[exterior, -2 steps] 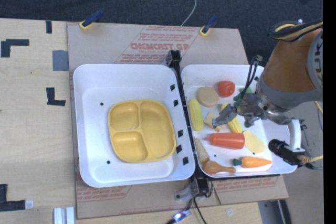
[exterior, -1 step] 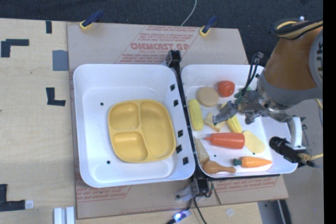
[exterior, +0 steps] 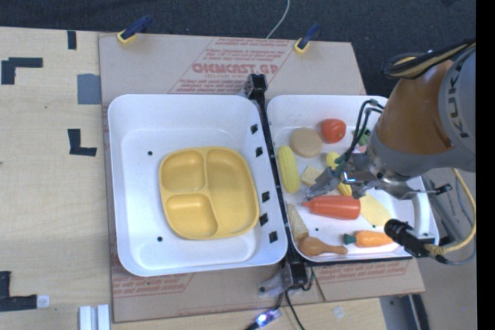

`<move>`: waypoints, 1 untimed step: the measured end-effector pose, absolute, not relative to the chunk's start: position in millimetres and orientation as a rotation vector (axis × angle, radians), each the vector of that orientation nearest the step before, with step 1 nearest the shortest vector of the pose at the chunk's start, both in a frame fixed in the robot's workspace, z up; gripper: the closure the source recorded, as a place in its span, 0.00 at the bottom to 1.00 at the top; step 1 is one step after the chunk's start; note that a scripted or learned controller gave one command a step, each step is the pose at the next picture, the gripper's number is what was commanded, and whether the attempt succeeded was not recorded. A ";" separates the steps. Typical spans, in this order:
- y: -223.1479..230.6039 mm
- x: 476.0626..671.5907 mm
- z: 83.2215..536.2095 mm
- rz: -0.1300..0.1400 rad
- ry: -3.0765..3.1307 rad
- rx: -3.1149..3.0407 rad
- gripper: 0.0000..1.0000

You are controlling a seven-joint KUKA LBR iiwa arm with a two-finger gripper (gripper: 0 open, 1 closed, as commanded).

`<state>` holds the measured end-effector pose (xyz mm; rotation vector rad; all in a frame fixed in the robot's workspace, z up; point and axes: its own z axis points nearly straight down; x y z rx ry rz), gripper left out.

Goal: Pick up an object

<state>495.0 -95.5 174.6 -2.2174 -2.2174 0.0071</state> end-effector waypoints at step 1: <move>-97.1 494.6 113.3 0.002 -2.223 -2.223 0.00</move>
